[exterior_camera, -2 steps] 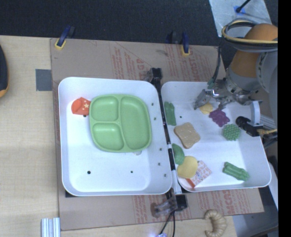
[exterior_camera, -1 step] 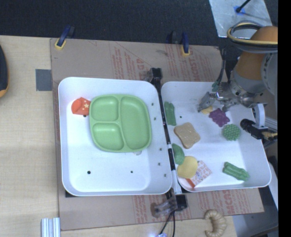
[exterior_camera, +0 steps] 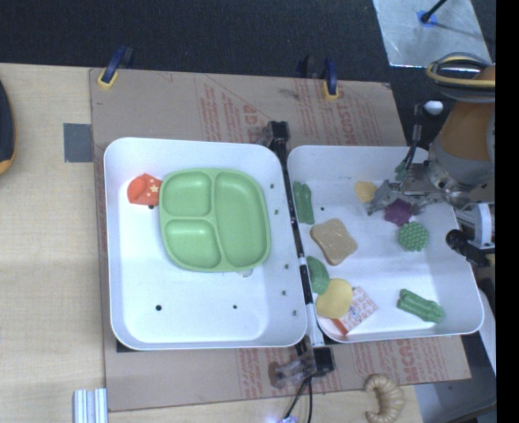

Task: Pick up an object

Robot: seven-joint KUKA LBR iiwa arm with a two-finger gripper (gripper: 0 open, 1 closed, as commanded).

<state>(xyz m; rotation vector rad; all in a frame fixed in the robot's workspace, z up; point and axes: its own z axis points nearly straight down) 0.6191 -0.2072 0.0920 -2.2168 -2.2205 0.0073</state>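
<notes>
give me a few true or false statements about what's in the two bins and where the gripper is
1. A green divided plate lies in the left bin. True.
2. The gripper hangs over the left bin. False: it is over the right bin, by a purple object.
3. A red object lies beside the plate. True.
4. The tan slice sits on the plate. False: it lies in the right bin.
5. A yellow object lies near the right bin's front edge. True.

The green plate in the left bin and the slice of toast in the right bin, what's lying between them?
In the camera view, between the green plate and the toast lie the bins' touching rims and a green pickle-like piece beside the right bin's left wall.
</notes>
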